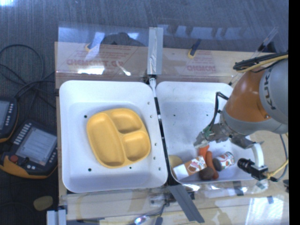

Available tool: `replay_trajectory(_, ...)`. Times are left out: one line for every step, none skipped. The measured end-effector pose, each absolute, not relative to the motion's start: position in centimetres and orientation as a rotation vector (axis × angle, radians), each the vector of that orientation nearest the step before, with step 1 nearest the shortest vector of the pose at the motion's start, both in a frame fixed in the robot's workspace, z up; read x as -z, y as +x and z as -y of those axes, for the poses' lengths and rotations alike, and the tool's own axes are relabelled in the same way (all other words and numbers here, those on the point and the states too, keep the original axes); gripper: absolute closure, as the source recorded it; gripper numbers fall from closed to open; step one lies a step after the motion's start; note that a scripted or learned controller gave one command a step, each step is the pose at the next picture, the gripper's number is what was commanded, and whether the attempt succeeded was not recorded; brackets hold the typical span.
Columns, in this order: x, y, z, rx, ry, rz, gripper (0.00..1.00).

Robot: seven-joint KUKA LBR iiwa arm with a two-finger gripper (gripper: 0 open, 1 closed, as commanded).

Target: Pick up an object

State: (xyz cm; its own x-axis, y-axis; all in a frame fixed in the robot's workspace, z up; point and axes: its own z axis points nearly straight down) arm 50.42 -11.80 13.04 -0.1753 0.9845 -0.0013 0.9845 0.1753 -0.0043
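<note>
In the right bin, a cluster of small objects lies near the front wall. It holds an orange carrot-like piece, a small red-and-white can, a red-and-white carton, a dark brown lump and a tan rounded piece. My gripper reaches down from the right and sits just above the far end of the orange piece, close to or touching it. The wrist hides how it meets the piece.
A yellow divided plate lies in the left bin. The ridge between the bins runs just left of the cluster. The arm's orange band hangs over the right bin's right side, with black cables behind it.
</note>
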Motion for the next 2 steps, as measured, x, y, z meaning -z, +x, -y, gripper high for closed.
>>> replay_trajectory(-9.1,49.9,10.8,0.006,-1.977,2.455,1.00)
replay_trajectory(-18.3,48.3,2.4,-0.003,-1.836,2.546,1.00)
